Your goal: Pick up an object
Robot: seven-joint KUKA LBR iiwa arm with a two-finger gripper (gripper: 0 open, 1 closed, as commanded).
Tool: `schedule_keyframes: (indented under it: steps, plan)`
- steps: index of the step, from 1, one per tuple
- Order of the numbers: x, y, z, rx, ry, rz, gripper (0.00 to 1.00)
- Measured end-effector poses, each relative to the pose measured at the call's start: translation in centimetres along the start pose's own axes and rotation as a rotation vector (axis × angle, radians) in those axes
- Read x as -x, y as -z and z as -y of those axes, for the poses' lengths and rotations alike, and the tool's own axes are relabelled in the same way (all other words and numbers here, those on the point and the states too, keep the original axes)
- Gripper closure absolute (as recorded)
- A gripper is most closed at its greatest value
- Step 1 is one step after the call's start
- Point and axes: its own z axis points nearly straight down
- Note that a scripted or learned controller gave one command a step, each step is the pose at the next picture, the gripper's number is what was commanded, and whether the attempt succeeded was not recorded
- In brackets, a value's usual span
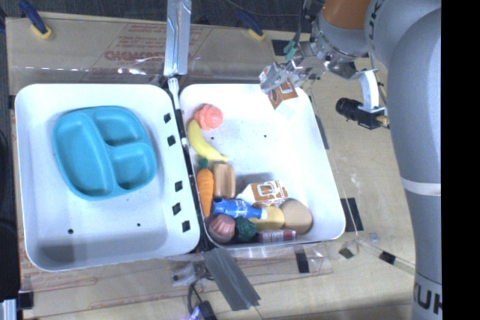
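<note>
A wooden table (360,191) carries two shallow white plastic bins side by side, seen from above at a slant. Taking the right-hand white bin (300,161) as the landmark: along its near edge lies a heap of toy food, including a brown bread-like lump (298,215), a yellow rounded piece (271,218), a blue-wrapped packet (236,208), a small brown-and-white carton (268,192) and a dark reddish ball (221,228). Just beyond the heap, against the bin's left wall, lie an orange toy carrot (205,191), a tan sausage-shaped piece (223,179), a yellow toy banana (202,142) and, farther still, a pink-orange ball (209,116). Left of this bin sits the second white bin (30,183), holding a blue divided plastic tray (105,150). At the far right corner of the landmark bin hangs the claw (282,86) of the grey arm (409,49) with its orange band, raised above the rim. A small brown-and-white carton-like item (284,94) shows at its tips, apparently clenched between the fingers and lifted off the bin floor. The step in hand looks like the lift after a grasp. The next move calls for carrying the item steadily clear, since the hold looks to be near its edge and could slip.
</note>
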Motion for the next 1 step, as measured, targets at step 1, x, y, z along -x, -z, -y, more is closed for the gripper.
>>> schedule_keyframes:
  steps: [1]
  plan:
    - [-7.48,-1.34,4.9,-0.011,0.091,-0.006,1.0]
